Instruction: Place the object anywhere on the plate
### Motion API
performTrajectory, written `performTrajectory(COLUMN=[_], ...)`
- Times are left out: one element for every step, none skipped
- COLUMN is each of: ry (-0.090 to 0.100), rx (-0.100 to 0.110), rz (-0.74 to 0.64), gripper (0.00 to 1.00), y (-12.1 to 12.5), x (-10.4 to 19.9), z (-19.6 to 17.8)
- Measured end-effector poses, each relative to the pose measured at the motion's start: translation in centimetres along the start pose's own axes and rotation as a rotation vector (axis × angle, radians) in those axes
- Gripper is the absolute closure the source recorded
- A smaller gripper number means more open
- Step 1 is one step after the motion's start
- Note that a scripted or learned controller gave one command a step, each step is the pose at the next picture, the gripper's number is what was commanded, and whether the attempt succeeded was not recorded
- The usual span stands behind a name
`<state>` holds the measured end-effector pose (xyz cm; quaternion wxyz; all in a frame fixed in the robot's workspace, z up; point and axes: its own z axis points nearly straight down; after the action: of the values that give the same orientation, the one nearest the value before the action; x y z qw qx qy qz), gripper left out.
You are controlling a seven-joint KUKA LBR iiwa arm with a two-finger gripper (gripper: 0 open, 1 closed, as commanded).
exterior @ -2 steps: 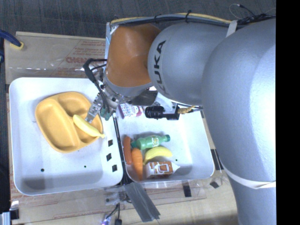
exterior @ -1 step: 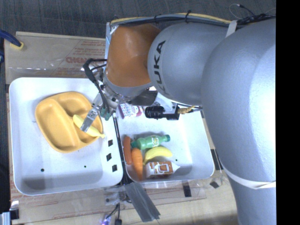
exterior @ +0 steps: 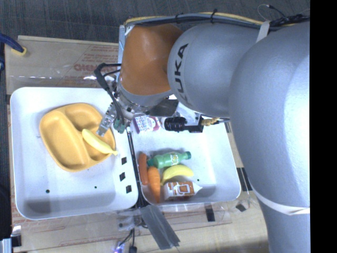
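Basically: gripper (exterior: 108, 123) parked at the plate's right rim, banana slice on the plate.

Yellow divided plate (exterior: 58, 133) sits in the left bin (exterior: 31, 194). A yellow banana-slice-like piece (exterior: 98, 142) lies across the plate's right edge, tip reaching toward the bin floor, so it looks on the plate but only marginally. Gripper hangs just above the piece's upper end, near or touching; too small and cluttered to say whether the fingers are spread or closed, or whether they grip it. Arm comes over the divider between bins, which explains the near-rim drop point. Right bin (exterior: 224, 157) has the spares: green bottle (exterior: 171, 158), whole banana (exterior: 177, 172), carrot (exterior: 152, 182), brown carton (exterior: 180, 190), small white packet (exterior: 145, 123). My read: placement step, at or near release.
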<state>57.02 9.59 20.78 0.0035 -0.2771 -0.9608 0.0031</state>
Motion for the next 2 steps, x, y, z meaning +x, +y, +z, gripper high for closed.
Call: performTrajectory(ry=[0.0,0.0], rx=[0.0,0.002], rz=[0.0,-0.004], gripper=[0.0,1.0], y=[0.01,0.07], x=[0.01,-0.05], z=[0.0,-0.89])
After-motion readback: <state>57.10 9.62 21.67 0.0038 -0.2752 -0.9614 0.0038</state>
